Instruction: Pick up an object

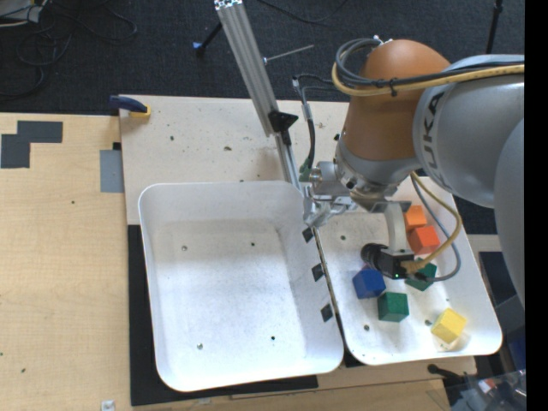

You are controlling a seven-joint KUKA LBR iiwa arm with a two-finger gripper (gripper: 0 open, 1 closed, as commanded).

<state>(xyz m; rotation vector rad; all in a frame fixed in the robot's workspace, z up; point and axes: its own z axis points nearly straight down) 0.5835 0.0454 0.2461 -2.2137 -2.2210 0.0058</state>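
The jaws hang low over the right bin [479, 336], near its middle. The wrist hides them from above, so I cannot tell whether they are apart or together, and no block shows between them.

The arm [467, 114] reaches in from 3 o'clock. Its grey link lies nearly level, and the orange-brown wrist dome [398, 84] bends down towards the bin, with cables looping around it.

Six blocks lie in the right bin, counted from the jaws:
- The dark green block [421, 277] is just beside them at 4 o'clock.
- The blue cube [369, 282] is near at 8 o'clock.
- The green cube [394, 306] is at 6 o'clock.
- Two orange blocks lie close together at 1 o'clock, the lower orange block [425, 239] and the upper orange block [415, 216].
- The yellow cube [449, 325] is farthest out at 5 o'clock, near the bin's front rim.

That makes two orange, two green, one blue and one yellow.

The left bin [154, 229] sits at 9 o'clock, touching the right one, and both rest on the pale tabletop [60, 272]. At 11 o'clock a slanted aluminium bar [253, 67] rises above the bins.
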